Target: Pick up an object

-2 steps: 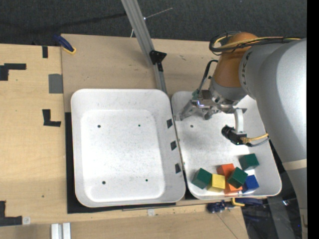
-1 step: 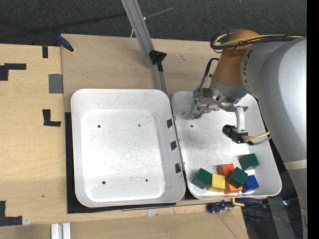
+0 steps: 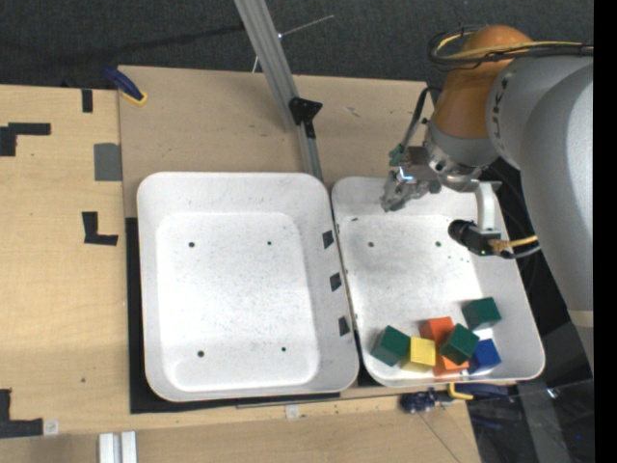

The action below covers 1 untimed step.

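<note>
1. I'm looking down on the bench (image 3: 222, 114); two white bins lie side by side, the left bin (image 3: 154, 287) and the right bin (image 3: 386, 268) touching along their inner rims.
2. My claw (image 3: 397, 193) hangs over the far rim of the right bin, near its far-left corner; from this slant I cannot tell whether it is apart or together, and I see nothing between its tips.
3. The things to pick are all in the right bin, bunched at its near edge, well apart from the claw; a dark green block (image 3: 391, 344) on the left of the cluster, a yellow block (image 3: 421, 353) just beside it, an orange block (image 3: 439, 330) behind, another green block (image 3: 461, 341), a blue block (image 3: 485, 355), and one more green block (image 3: 481, 311) standing slightly off at the right.
4. My read: the approach step is in hand; no grasp has been made yet.
5. Next move calls for travelling across the bin toward the near edge, then descending; the blocks crowd each other, so I'd pick an outlying one, the dark green block or the right-hand green one, where the tips have room.
</note>
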Each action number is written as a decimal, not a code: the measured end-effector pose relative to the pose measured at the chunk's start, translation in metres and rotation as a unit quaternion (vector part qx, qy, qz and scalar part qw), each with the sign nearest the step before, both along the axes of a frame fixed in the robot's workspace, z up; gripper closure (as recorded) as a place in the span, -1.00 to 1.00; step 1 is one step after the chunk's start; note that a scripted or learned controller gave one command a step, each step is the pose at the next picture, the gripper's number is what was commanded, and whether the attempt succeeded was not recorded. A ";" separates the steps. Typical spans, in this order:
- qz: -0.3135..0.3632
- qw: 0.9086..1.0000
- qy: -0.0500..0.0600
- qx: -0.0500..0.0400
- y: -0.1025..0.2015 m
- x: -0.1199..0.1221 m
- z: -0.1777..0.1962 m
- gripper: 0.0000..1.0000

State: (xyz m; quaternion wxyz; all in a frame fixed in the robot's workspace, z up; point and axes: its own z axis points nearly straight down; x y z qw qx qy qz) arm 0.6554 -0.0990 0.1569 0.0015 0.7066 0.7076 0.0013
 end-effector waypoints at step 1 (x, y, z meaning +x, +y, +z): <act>0.001 1.000 0.000 0.000 0.002 0.005 0.043 1.00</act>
